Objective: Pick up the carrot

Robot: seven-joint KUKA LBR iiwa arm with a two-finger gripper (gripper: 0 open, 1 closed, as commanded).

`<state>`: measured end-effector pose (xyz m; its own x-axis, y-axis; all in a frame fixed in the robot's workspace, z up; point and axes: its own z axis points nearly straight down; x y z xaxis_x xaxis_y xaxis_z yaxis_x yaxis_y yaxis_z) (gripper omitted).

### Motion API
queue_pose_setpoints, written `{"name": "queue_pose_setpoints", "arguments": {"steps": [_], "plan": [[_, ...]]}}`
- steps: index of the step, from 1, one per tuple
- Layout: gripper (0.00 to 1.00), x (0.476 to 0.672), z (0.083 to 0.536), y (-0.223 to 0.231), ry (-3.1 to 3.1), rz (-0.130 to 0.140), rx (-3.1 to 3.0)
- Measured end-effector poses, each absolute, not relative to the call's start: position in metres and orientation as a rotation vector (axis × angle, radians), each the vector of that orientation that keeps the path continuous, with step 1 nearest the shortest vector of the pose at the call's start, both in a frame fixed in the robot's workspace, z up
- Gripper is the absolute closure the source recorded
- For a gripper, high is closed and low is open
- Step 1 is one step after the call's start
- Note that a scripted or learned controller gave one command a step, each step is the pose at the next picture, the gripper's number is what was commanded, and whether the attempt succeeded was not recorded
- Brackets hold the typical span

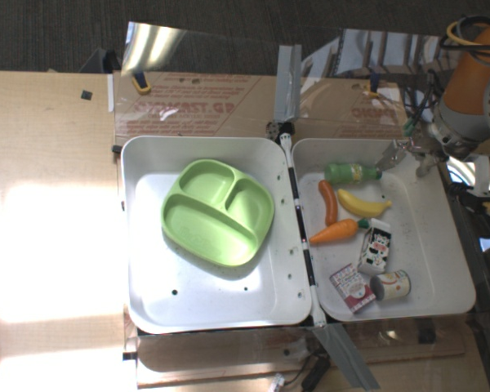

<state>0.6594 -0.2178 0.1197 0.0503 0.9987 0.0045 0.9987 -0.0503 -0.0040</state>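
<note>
Hovering at the right white bin's (461, 251) far right corner, my two-finger metal gripper (410, 155) has jaws apart and empty, while the tapered orange carrot (335, 232) lies mid-bin toward the left wall, long axis running roughly left-right, well apart from me.

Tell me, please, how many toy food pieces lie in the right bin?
3: a red chili pepper near the left wall, a banana to its right, and a carrot just below both, its tip pointing left. None seems hidden.
</note>
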Motion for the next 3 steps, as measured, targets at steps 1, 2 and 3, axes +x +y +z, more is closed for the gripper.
{"name": "queue_pose_setpoints", "arguments": {"steps": [1,2,3], "plan": [[0.00,0.664,0.103,-0.138,-2.211,-0.012,-2.255],[0.00,0.612,0.093,-0.105,-2.231,0.000,-2.215],[0.00,0.564,0.091,-0.097,-2.105,0.002,-2.330]]}}
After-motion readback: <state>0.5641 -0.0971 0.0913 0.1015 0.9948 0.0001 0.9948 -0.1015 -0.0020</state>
